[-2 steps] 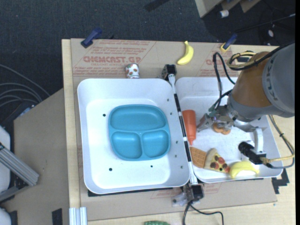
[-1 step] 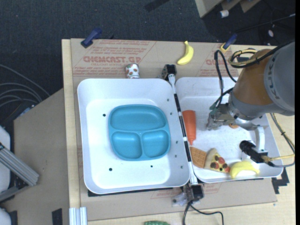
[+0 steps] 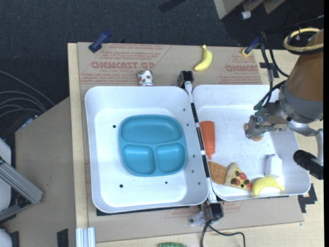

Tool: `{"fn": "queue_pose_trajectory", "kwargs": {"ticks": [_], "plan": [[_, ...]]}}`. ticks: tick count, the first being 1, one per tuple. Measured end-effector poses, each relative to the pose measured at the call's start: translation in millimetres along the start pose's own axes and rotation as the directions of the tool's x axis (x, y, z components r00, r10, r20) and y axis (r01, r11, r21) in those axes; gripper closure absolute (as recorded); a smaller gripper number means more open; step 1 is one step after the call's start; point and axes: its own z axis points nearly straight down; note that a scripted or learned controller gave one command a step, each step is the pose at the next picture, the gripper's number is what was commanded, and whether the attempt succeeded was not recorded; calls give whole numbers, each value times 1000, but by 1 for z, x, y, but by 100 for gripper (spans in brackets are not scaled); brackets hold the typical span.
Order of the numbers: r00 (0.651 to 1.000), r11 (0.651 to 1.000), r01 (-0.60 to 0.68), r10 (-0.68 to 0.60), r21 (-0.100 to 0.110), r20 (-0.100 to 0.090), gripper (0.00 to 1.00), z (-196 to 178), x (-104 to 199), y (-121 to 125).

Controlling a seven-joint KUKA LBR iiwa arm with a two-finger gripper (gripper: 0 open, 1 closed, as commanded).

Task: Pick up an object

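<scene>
Yellow plastic toy banana (image 3: 267,186) is judged light, stiff, slippery; its narrow middle is favoured for gripping. Pincer (image 3: 254,133) state cannot be told.

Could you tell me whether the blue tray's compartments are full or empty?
Empty: the blue tray in the left bin shows three bare compartments.

A single fixed camera sits above the worktop (image 3: 154,60) and looks down at a slant, far enough back to take in both bins whole, the left bin (image 3: 97,138) and the right bin (image 3: 231,99) side by side. Dark floor (image 3: 46,19) shows beyond the far edge, and the arm (image 3: 308,81) enters from the right.
</scene>
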Motion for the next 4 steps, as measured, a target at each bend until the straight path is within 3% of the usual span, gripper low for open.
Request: {"fn": "queue_pose_trajectory", "kwargs": {"ticks": [1,2,3,4], "plan": [[1000,1000,1,-1,-1,0,100,0,26,61],[1000,1000,-1,1,-1,1,100,-20,-34,103],[1000,1000,1,-1,-2,1,100,3,-14,152],[1000,1000,1,-1,-2,2,100,5,2,166]]}}
